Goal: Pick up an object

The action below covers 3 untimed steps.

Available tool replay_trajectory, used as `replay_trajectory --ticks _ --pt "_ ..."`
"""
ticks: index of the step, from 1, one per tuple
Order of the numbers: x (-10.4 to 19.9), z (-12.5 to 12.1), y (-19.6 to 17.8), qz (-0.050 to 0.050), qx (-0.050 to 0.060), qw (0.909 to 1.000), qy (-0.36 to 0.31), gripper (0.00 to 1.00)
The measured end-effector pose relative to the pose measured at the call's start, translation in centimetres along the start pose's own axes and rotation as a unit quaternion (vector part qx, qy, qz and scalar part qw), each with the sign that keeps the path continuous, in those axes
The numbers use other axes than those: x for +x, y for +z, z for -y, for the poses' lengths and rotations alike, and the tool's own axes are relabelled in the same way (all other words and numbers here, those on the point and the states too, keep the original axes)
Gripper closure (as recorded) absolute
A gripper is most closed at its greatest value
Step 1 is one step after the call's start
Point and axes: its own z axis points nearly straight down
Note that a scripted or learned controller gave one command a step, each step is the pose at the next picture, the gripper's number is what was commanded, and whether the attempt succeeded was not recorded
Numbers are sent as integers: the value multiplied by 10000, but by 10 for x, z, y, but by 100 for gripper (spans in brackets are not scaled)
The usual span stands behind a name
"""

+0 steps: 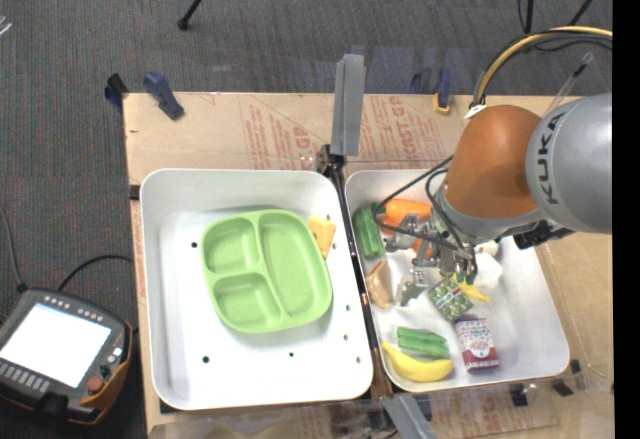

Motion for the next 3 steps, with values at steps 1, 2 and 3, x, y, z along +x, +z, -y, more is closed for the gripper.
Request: replay_trajectory --ticks 1,2,3 --pt "69 8 0 -2 7 10000 16 0" --pt "99 10 -4 103 0 9993 357 0" --pt "21 0 0 3 6 9988 498 0"
